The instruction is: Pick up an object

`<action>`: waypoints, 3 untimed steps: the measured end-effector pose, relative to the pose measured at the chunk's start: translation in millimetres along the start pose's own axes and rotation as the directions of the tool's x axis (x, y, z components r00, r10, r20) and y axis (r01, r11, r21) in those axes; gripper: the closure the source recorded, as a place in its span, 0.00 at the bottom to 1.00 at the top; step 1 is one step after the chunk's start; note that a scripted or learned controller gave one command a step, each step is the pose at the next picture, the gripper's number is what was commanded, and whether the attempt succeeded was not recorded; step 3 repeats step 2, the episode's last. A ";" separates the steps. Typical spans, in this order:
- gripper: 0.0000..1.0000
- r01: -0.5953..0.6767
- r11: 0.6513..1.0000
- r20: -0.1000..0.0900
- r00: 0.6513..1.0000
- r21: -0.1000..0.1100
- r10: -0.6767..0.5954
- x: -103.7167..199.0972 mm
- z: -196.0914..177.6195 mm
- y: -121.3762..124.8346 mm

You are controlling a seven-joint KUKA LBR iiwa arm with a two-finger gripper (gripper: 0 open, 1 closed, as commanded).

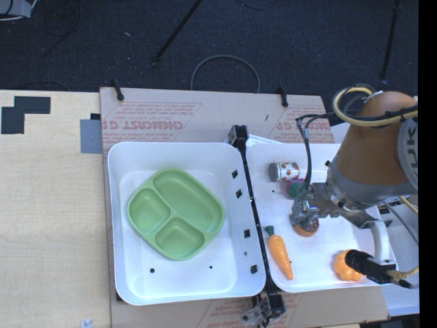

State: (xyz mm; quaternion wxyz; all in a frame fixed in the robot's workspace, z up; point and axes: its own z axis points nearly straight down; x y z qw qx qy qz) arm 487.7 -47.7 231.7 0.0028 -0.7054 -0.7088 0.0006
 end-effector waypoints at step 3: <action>1.00 0.000 1.000 0.002 1.000 0.000 0.000 118.7 8.6 -0.7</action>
